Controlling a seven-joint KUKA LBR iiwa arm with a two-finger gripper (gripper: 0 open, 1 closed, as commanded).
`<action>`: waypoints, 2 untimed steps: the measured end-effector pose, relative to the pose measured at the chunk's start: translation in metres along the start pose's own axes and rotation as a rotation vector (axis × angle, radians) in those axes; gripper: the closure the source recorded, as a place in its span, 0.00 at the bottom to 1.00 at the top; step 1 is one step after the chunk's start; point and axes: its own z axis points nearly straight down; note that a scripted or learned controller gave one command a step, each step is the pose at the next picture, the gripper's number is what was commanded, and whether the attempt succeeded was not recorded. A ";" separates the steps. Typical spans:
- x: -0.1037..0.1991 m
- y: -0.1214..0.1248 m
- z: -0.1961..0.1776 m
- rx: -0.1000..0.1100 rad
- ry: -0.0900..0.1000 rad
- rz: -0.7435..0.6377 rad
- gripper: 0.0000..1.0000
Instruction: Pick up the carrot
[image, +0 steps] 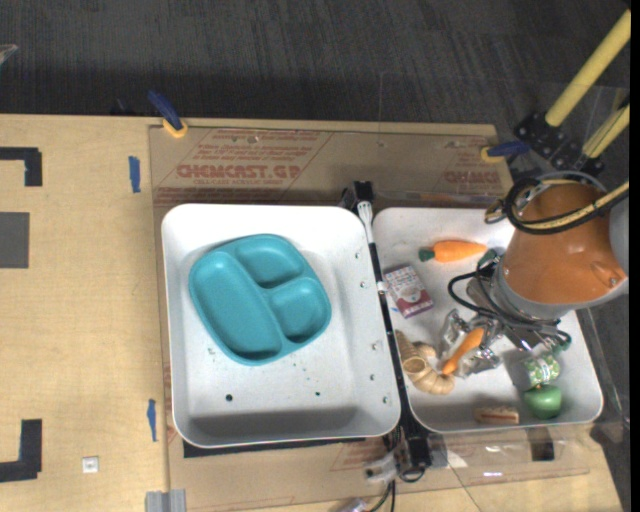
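I have the arm (560, 250) reaching in from the right, over the right bin (590, 395), with its orange band hanging above that bin's far right part. The gripper (468, 345) is low in the middle of the bin. From this slanted view I cannot tell whether its fingers are open or closed.

The carrot (460, 251) lies on the floor of the right bin near the far wall. It is on its side, with its green end towards the left bin (190, 400). It is apart from the gripper, further back in the bin, and nothing is touching it.

A short orange piece (458, 357) sits right at the gripper's tip, tilted. I cannot make out what it is or whether it is clamped.

Just left of it lies a knobbly beige item (420, 368), close to the wall between the bins. A small red and white box (408, 290) lies between that item and the carrot.

A green apple (543, 402) rests near the front right of the same bin, with a small brown stick (497, 415) to its left along the near wall.

The left bin holds a teal divided plate (260, 297), lying flat and turned at an angle. Both bins stand side by side on a cardboard sheet (240, 165) on the tabletop (70, 330).
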 end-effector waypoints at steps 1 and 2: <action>0.000 0.001 0.002 -0.003 0.001 -0.001 0.00; 0.015 0.027 0.001 -0.003 -0.006 -0.050 0.00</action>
